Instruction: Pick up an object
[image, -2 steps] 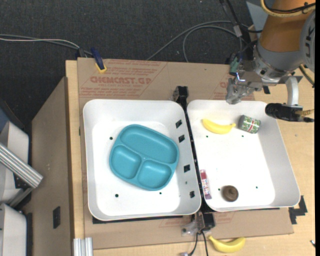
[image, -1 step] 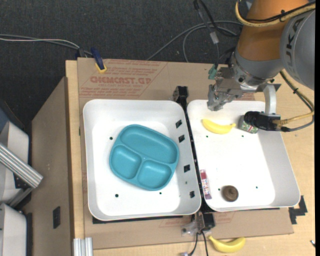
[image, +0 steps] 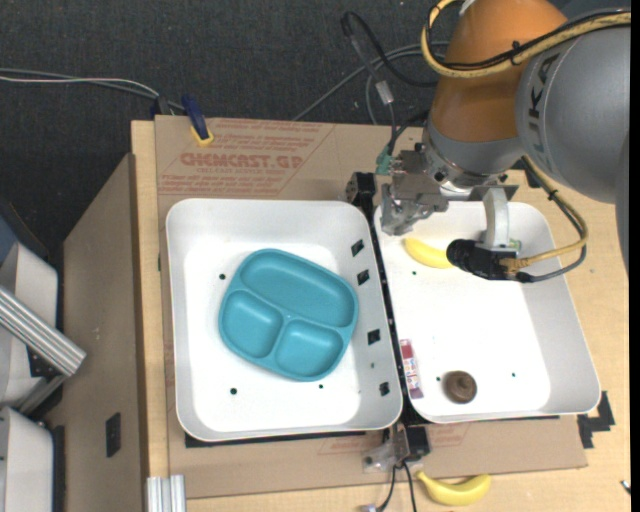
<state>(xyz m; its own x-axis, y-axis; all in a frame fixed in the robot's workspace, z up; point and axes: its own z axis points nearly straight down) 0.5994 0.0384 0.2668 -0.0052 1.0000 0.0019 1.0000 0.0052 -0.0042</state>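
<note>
Lying just beside the gripper (image: 402, 222), a yellow banana (image: 428, 254), right bin (image: 560, 330).

smooth matt teal plastic tray (image: 288, 313), glossy white plastic bins (image: 190, 330), and bare brown cardboard sheet (image: 250, 155) beneath.

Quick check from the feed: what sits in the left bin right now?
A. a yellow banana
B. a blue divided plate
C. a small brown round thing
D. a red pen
B: the blue plate lies in the left bin, while the banana and the brown round thing lie in the right bin.
</note>
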